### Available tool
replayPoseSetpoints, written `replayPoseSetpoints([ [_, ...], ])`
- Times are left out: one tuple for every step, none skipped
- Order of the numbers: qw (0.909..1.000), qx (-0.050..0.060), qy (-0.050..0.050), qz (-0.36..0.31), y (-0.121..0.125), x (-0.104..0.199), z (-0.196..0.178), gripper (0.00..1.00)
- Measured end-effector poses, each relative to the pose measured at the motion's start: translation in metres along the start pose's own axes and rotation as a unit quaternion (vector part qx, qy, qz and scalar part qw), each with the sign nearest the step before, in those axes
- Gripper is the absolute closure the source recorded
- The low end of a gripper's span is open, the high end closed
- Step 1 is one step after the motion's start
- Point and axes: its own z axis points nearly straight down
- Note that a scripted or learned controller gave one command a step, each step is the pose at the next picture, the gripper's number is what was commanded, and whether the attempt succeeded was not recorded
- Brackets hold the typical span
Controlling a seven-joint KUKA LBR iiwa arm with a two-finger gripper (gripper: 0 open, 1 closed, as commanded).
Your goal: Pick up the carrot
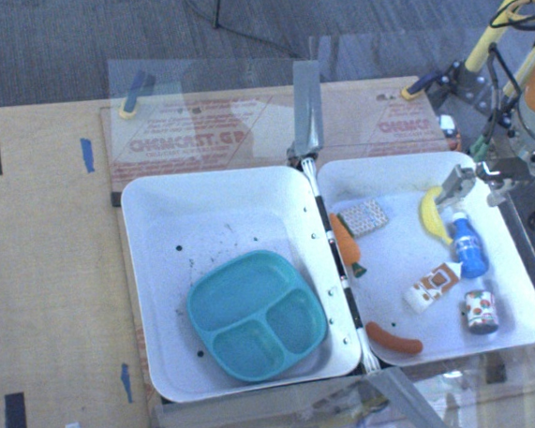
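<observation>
Gripper [472, 182]: your tool hovers at the right bin's [532, 324] far-right rim, finger state not readable | banana [431, 214]: just left of it | carrot [347, 243]: across that bin, lying along the left wall, awkward for you to reach | teal tray [256, 315]: in the neighbouring bin.

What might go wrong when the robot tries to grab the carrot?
1. The carrot lies tight against the right bin's left wall, so a finger may hit the wall instead of sliding beside it.
2. The gripper is over by the banana and blue bottle, far across the bin, and could bump them while moving.
</observation>
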Motion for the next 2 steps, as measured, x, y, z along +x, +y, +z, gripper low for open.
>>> replayPoseSetpoints([
  [0.9942, 0.002, 0.001, -0.107, -0.032, 0.069, 0.075, 0.00],
  [0.9970, -0.006, 0.000, -0.077, -0.041, 0.061, 0.170, 0.00],
])
